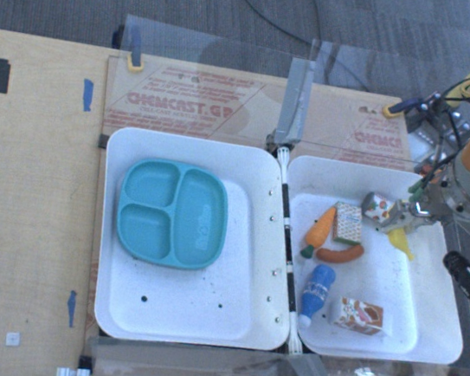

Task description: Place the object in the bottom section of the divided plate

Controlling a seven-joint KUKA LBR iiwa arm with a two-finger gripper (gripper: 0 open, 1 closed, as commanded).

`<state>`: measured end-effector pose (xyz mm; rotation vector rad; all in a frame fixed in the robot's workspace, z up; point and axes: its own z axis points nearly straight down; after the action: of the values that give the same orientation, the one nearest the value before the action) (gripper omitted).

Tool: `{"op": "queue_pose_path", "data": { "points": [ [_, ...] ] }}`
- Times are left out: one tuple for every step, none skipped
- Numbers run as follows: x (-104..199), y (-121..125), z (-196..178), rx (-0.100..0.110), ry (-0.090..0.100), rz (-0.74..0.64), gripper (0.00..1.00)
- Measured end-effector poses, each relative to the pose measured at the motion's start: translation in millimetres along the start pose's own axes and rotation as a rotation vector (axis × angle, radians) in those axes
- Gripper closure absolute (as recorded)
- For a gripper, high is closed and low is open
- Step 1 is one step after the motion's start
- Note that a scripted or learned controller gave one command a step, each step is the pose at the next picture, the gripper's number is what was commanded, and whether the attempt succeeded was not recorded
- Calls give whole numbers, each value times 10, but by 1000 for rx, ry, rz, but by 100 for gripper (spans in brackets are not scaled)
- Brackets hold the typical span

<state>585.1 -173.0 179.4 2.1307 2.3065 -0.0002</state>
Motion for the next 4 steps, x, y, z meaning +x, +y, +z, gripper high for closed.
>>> {"op": "queue_pose_path", "data": {
  "points": [
    [609, 410, -618, -1, -1, 217, 100],
    [1582, 262, -46, 4, 1, 259, 100],
    [2167, 259, -185, 3, 2, -167, 100],
    [2805, 238, 105, 3, 2, -338, 100]
  ]
}}
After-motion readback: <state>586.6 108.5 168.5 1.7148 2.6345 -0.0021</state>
